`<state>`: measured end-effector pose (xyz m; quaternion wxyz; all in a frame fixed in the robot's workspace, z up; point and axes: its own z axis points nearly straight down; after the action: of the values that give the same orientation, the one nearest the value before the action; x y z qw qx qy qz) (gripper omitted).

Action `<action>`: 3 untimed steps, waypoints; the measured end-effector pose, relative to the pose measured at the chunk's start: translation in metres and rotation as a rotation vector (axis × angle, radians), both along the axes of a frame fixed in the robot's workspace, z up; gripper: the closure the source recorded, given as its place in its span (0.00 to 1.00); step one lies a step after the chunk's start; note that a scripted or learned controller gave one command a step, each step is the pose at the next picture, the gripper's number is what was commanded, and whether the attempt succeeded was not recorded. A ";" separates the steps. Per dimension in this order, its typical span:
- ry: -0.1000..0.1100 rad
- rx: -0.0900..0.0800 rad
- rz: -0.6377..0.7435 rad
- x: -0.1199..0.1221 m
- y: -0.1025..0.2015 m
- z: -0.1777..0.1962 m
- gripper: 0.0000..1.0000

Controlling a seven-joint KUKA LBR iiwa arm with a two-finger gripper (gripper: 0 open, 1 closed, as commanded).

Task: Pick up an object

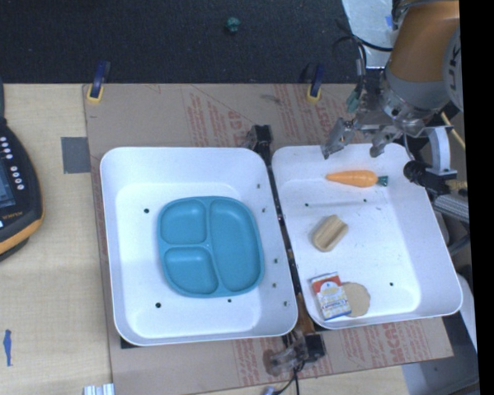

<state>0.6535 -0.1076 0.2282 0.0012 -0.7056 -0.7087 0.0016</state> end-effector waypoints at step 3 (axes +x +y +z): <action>0.003 0.001 0.001 -0.084 0.011 -0.137 0.00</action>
<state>0.5695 -0.0970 0.0914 0.0025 -0.7052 -0.7090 0.0023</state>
